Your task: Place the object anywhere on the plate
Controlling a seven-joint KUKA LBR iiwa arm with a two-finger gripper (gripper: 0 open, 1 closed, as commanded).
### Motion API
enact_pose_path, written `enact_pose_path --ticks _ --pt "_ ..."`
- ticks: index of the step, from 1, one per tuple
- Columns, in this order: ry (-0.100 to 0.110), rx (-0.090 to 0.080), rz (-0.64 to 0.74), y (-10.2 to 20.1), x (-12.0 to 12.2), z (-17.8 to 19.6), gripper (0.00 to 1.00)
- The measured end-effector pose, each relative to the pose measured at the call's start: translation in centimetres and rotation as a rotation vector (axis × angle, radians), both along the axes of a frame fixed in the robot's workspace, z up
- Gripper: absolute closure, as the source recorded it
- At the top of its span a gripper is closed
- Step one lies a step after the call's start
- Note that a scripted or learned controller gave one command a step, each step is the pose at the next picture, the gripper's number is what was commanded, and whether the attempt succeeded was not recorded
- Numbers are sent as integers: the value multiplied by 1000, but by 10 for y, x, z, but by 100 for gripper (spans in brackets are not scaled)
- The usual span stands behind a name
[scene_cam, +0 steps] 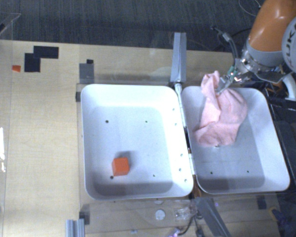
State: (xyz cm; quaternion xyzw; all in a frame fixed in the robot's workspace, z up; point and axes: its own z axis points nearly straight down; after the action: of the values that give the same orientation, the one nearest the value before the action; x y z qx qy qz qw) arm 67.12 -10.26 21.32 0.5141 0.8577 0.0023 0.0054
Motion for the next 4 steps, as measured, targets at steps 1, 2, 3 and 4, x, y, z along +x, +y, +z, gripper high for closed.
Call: enact_pose_path --ticks 1,2,3,4 --pt "1 0 7 2 2 13 100" --pt "2 -3 409 55 -25 14 100" --pt "-1 -7 810 108 -40 24 100" --pt "-2 -9 1078 152 -62 33 100"
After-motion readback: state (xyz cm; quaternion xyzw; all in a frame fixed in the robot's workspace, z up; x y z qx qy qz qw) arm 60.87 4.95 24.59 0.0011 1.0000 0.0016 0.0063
